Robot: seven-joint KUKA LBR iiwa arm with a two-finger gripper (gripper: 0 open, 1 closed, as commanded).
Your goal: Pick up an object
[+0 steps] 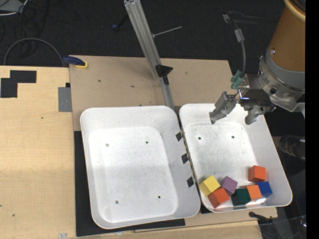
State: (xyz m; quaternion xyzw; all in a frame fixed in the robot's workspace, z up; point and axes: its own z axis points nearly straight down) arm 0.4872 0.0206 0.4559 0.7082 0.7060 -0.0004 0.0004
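Left bin (94,118): a shallow white tray with nothing resting on its floor. Beside it, the right bin (279,158) holds a cluster of small blocks gathered in its near corner: a yellow block (210,184), a red-orange block (218,197) just in front of it, a purple block (229,183), a dark green block (241,196), an orange block (254,191), a blue block (264,188), and a second red-orange block (257,173) set slightly apart toward the far side. Gripper (234,113): poised above the far end of the right bin, fingers spread wide apart with nothing between them, well apart from the blocks. Step in hand, as judged: the approach, before any grasp. The next move would call for travel toward the near corner, choice of one block with free sides (the outlying red-orange one looks the easiest), then descent with the fingers astride it. The packed blocks may obstruct a finger.
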